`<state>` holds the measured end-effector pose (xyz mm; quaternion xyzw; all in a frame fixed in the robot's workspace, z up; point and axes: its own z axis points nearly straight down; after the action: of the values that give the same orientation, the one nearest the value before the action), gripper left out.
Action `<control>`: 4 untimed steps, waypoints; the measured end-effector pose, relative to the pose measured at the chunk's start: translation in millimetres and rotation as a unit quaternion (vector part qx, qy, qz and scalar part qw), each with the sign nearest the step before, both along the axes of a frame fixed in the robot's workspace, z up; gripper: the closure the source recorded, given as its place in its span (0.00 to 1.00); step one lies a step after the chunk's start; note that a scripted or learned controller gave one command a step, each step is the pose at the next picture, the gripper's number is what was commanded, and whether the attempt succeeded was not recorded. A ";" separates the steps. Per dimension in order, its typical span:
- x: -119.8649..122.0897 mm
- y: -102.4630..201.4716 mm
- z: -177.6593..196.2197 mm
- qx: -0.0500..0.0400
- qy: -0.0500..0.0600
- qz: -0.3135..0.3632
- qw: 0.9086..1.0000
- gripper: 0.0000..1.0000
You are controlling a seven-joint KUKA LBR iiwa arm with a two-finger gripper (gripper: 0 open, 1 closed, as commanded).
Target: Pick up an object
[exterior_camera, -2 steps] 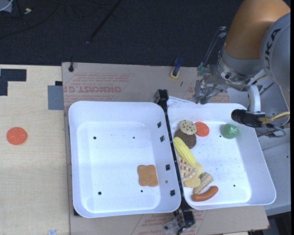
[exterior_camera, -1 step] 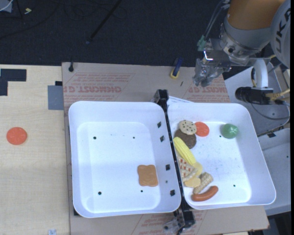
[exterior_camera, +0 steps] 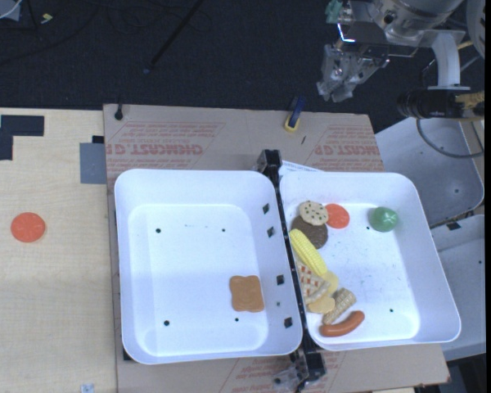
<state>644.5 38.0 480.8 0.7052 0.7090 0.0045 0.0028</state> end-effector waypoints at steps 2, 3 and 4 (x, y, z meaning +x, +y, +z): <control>-111.8 19.3 -41.7 -0.001 0.013 -0.005 1.000 1.00; -113.4 56.7 60.3 0.000 0.001 -0.001 1.000 1.00; -148.6 72.2 -55.3 -0.003 0.012 -0.002 1.000 1.00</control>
<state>495.9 110.2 425.5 0.7065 0.7077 -0.0060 -0.0040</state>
